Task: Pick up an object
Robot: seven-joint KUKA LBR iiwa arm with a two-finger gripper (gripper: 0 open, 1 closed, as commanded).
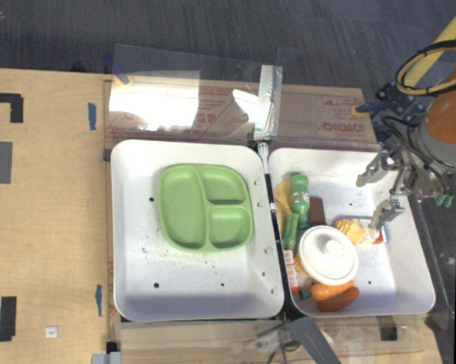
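Objects to grab: all piled in the right bin (405, 254), mostly along its left side, nothing lifted out.
White lidded bowl (328, 254): sits upright near the bin's middle, biggest thing in there.
Orange thing (334, 295): tucked right under the bowl's near edge, touching it, can't say what it is.
Green bottle (297, 189): lying near the divider, a brown block (316, 211) just beside it.
Yellow-orange packet (355, 230): just right of the bowl, near one fingertip, apart from it as far as I can tell.
Gripper (380, 192): over the right bin's far right part, fingers spread apart, nothing between them.
Arm (444, 121): comes in from the right, orange band showing, cables looped above it.
Left bin (129, 234): holds a green divided tray (205, 206) lying flat around the middle.
Bench (40, 208): tan board with blue tape bits on the left.
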